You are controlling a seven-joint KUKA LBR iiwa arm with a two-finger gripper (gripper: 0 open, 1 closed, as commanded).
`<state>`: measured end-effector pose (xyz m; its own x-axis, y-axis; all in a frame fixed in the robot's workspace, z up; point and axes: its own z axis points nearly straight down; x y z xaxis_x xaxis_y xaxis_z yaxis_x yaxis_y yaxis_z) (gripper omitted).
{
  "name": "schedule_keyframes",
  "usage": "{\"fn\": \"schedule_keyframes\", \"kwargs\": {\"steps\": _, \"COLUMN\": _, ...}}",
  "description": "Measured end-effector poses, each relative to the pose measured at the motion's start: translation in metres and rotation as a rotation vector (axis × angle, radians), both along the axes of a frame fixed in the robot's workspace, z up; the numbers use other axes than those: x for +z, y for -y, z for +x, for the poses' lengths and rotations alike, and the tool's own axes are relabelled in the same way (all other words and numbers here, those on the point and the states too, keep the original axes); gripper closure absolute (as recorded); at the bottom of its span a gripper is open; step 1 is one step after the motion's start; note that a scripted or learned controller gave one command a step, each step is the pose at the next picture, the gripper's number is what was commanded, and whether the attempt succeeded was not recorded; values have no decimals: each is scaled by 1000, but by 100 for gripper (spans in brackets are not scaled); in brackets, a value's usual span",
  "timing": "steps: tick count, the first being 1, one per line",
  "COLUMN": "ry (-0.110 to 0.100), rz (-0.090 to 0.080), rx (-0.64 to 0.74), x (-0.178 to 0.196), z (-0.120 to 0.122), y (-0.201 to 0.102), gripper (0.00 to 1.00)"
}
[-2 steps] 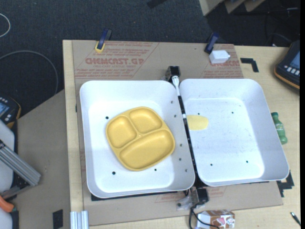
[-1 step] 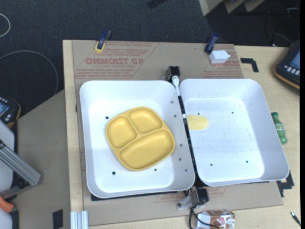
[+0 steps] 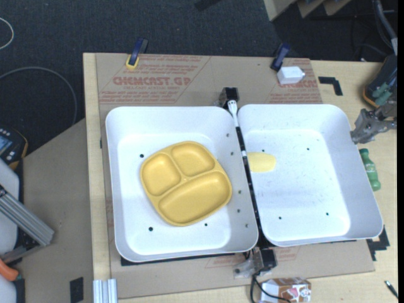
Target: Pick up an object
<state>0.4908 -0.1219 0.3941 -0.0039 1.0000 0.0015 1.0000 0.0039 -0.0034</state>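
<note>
Two shallow white bins sit side by side on the bench. The left bin (image 3: 120, 169) holds one yellow divided plate (image 3: 185, 182) with three compartments, lying near its centre. The right bin (image 3: 328, 169) holds one small pale yellow object (image 3: 261, 162) at its 9 o'clock side, just beside the wall shared with the left bin. The gripper (image 3: 372, 126) hangs at the right bin's 3 o'clock rim; whether it is spread or closed cannot be told.
</note>
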Motion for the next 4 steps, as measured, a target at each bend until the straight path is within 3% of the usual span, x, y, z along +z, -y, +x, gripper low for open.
{"fn": "schedule_keyframes", "kwargs": {"steps": 1, "ry": 7, "rz": -3, "rx": -5, "x": -67, "z": 47, "y": 91, "gripper": 100}}
{"fn": "schedule_keyframes", "kwargs": {"steps": 2, "ry": 5, "rz": 0, "rx": 5, "x": -42, "z": 39, "y": -8, "gripper": 100}}
{"fn": "schedule_keyframes", "kwargs": {"steps": 3, "ry": -2, "rz": 0, "rx": 1, "x": -81, "z": 22, "y": -136, "gripper": 100}}
{"fn": "schedule_keyframes", "kwargs": {"steps": 4, "ry": 14, "rz": 2, "rx": 5, "x": 10, "z": -12, "y": -210, "gripper": 100}}
